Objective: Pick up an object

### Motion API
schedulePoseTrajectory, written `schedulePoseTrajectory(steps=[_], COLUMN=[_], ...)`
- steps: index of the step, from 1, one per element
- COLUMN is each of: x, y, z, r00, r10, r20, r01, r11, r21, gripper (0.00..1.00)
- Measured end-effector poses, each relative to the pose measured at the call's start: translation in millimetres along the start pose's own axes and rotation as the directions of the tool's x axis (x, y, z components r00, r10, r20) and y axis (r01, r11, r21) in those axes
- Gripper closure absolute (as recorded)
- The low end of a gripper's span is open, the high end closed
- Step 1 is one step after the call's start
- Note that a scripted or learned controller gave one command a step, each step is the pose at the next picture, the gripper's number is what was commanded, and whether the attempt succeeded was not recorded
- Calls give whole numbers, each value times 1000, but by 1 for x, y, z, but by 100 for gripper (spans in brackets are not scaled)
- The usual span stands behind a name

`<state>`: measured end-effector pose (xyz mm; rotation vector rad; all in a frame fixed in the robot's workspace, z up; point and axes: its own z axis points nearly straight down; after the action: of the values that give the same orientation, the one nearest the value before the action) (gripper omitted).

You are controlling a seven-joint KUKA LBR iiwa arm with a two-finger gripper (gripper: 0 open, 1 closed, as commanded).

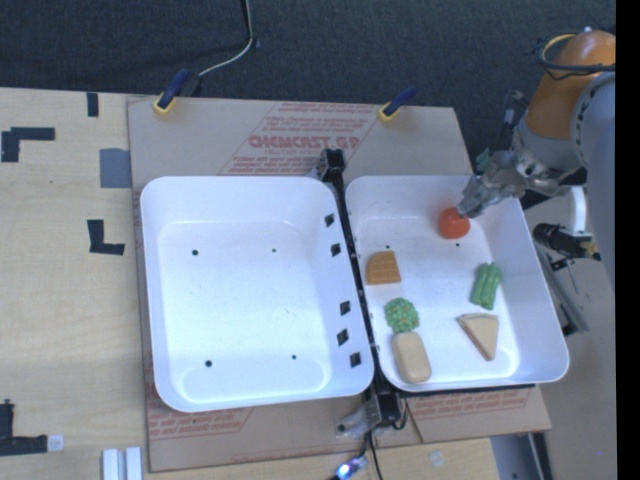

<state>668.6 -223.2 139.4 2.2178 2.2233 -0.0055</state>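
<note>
The right bin (pixel 530 268) holds several small objects. A red round piece (pixel 453 224) lies near its far right corner. An orange-brown square (pixel 383 267) sits near the divider, a green broccoli-like piece (pixel 401 314) below it, and a tan loaf shape (pixel 411 357) at the front. A green ridged stick (pixel 486 285) and a pale yellow wedge (pixel 481 334) lie on the right side. My gripper (pixel 470 206) hangs over the bin's far right edge, its tip just above and right of the red piece.
The left bin (pixel 240 288) stands beside the right one on a cardboard sheet (pixel 300 138) held by blue and yellow clamps. A black clip row (pixel 343 268) joins the bins. A cable (pixel 240 28) runs off at the back.
</note>
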Motion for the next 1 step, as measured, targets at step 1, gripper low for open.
schedulePoseTrajectory(steps=[1], x=[0], y=[0], z=[1], r00=[1000], r10=[0], r20=[0], r01=[0], r11=[1000], r21=[1], gripper=[0])
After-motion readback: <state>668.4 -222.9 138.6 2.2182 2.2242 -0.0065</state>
